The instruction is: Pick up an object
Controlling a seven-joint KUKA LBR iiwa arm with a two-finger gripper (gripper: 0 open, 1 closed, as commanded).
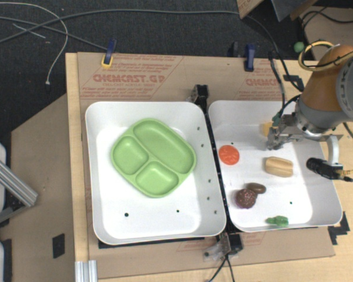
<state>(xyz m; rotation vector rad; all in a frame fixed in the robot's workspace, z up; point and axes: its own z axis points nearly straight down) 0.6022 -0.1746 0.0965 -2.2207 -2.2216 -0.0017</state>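
In the right bin [247,113] lie an orange-red round piece [229,155], a tan bread-like block [279,167], a dark brown lump [248,195] and a small green piece [277,220]. My gripper [275,137] hangs over the bin's upper right part, just above the tan block and apart from it. The arm [329,90] with its orange band comes in from the right. Nothing shows between the fingers.
The left bin [106,216] holds a green three-compartment plate [153,157]. Blue clamps [110,51] pin the cardboard base at the back. Cables run over the dark floor at the upper left. A black part [323,168] sticks out at the right bin's right edge.
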